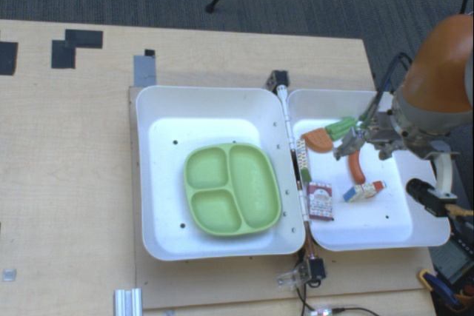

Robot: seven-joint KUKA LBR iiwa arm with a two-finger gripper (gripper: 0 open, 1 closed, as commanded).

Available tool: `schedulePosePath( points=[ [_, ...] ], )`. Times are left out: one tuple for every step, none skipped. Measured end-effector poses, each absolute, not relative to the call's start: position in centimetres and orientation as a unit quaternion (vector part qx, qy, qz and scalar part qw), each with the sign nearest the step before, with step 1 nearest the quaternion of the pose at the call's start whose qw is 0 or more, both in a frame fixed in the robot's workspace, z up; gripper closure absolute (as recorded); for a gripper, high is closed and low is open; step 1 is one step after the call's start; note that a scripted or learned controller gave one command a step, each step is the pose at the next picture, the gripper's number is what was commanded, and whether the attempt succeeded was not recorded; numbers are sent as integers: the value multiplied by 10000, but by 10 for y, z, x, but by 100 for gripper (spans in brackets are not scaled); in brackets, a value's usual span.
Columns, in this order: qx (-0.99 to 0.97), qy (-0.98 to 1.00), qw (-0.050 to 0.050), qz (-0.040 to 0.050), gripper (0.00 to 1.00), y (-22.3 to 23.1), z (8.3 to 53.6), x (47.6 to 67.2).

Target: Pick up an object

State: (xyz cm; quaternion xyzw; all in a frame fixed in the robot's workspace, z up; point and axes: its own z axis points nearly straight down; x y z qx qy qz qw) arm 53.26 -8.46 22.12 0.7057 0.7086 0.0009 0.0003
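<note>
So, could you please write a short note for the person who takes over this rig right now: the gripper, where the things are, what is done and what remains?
Gripper: low over the far part of the right bin, beside the toy carrot; nothing is seen between its fingers.
Right bin holds the toy carrot with its green top, a red sausage-like piece, a small tube and a small red-and-white packet.
Left bin holds a green divided plate.
Done: the arm is at the objects.
Left: grasp one object and lift it; no pick is visible yet.
</note>
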Motion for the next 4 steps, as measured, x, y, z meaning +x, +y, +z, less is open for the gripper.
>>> schedulePosePath(
  points=[
    [7059,7083,15,16,0,-93,114,497],
    [7057,7085,24,26,100,-92,124,498],
    [7056,7086,22,25,0,-92,124,498],
    [7066,7075,62,64,0,-83,90,492]
  ],
)
